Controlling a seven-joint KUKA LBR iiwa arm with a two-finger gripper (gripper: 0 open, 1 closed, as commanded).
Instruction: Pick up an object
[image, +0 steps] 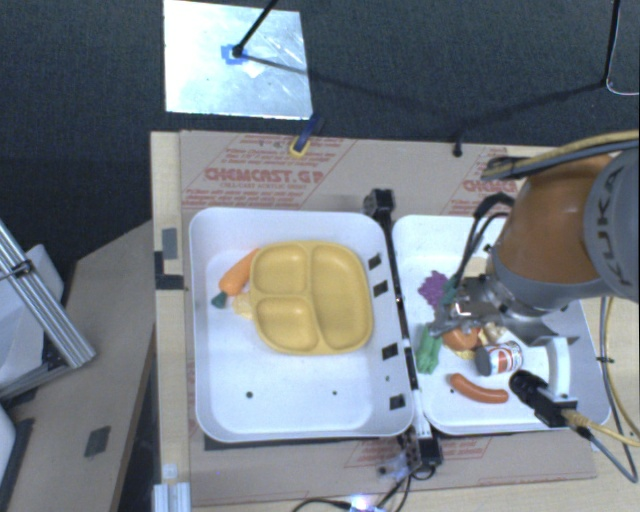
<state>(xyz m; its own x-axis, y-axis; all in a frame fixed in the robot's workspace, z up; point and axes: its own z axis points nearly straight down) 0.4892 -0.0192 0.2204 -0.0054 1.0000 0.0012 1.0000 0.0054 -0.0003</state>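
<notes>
The brown board (300, 165) under the bins carries red lettering reading "CHEMCAST GP", printed above the left bin (215, 330). A small can (498, 358) in the right bin (420, 245) wears a red and white label, too small to read. The gripper (460, 312) hangs over the right bin, low among the toys; whether it is released or clenched cannot be told. Just beside the can lie an orange piece (462, 339), a green vegetable (429, 348), a sausage (479, 389) and purple grapes (433, 288). Left of the can, across the bin divider, a yellow sectioned plate (305, 295) sits with a carrot (236, 273) touching its rim. White floor lies bare around the plate.
</notes>
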